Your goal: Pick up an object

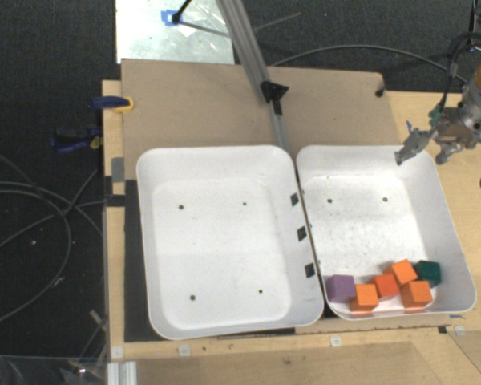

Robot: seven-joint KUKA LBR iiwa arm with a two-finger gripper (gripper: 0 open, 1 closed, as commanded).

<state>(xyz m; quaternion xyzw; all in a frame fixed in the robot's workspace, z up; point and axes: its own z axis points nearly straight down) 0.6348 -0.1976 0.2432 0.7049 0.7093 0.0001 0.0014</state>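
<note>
Jaws (427, 144) look spread wide with nothing between them, hanging over the far right corner of the right bin (361, 215). Blocks (385, 283) are bunched against that bin's near wall, well apart. I'd go for the purple cube (341, 286), it's least crowded.

No writing, label, brand, number or sign can be read anywhere in the frame. The two white bins (224, 163) across the middle carry only small dark dots and black clips, the coloured blocks (385, 283) at the lower right have plain faces, and the brown board (192, 103) above the bins is unmarked.
</note>
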